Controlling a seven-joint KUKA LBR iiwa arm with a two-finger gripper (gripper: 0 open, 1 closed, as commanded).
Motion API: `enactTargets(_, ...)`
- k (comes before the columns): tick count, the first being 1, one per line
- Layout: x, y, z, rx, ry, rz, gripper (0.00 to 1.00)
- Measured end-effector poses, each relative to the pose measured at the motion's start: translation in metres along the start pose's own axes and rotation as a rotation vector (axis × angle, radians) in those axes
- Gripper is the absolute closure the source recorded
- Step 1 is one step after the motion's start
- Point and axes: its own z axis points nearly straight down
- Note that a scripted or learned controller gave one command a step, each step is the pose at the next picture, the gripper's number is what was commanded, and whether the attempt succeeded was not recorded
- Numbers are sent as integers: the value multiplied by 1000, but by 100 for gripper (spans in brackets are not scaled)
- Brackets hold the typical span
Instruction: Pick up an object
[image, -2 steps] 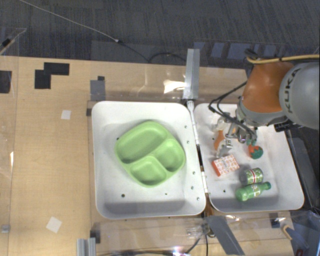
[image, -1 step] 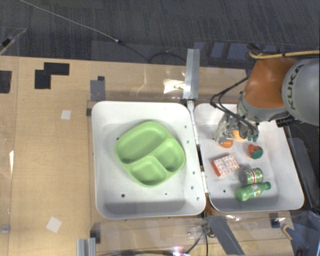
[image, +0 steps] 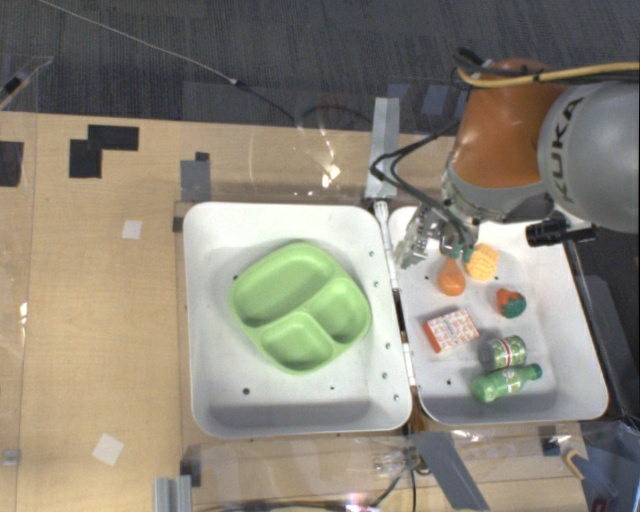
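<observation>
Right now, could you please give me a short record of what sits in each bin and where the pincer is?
left bin: green divided plate
right bin: toy corn, orange toy, strawberry, small box, can, green bottle
pincer: over right bin's upper left corner, beside the orange toy
held: nothing visible

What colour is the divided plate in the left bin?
Light green plate, clearest in the camera view.

In the right bin (image: 570, 330) we saw six small items: a yellow corn cob (image: 483, 262) at twelve o'clock, an orange carrot (image: 453, 278) just beside it, a strawberry (image: 511, 302) at three, a patterned box (image: 450, 329) at centre, and a can (image: 501, 351) and a green bottle (image: 504, 381) lying at six.
</observation>
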Motion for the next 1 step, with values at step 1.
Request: enactTargets(1,72,36,-22,2,6,115,100)
